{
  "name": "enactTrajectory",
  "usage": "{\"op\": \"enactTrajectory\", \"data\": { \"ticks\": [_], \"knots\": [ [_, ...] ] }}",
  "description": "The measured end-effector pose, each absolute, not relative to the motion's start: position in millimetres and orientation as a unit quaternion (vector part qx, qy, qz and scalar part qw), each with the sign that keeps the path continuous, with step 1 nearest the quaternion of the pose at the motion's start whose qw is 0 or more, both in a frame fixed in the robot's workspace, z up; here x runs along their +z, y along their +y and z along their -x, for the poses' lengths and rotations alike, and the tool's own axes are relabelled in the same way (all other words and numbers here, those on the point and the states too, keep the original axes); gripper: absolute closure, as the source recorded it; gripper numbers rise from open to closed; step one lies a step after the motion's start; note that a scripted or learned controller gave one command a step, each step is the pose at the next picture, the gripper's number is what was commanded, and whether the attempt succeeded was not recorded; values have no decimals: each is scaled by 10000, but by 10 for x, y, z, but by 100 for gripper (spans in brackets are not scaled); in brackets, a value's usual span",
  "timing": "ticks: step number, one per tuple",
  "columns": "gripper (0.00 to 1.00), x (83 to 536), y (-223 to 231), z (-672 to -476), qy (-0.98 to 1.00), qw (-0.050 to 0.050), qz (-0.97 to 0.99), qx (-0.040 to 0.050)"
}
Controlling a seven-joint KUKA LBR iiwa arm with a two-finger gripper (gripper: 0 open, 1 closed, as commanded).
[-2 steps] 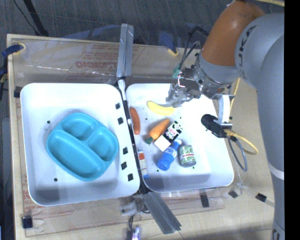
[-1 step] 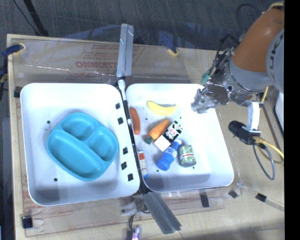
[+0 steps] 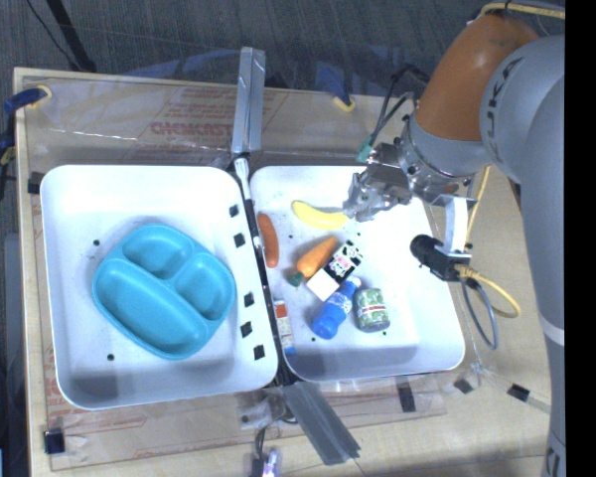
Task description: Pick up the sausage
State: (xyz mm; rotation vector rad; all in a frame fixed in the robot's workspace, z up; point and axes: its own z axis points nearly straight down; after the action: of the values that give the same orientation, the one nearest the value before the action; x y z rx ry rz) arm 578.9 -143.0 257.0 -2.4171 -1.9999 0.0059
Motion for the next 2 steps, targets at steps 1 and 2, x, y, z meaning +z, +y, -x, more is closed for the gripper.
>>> {"op": "enactTrajectory", "data": {
  "ticks": [1,2],
  "knots": [
    [100,2351,-1833,-5459,-6394,10,7689,14],
    [100,2312,-1667,-6064,-6079,12,7940,13]
  ]
}}
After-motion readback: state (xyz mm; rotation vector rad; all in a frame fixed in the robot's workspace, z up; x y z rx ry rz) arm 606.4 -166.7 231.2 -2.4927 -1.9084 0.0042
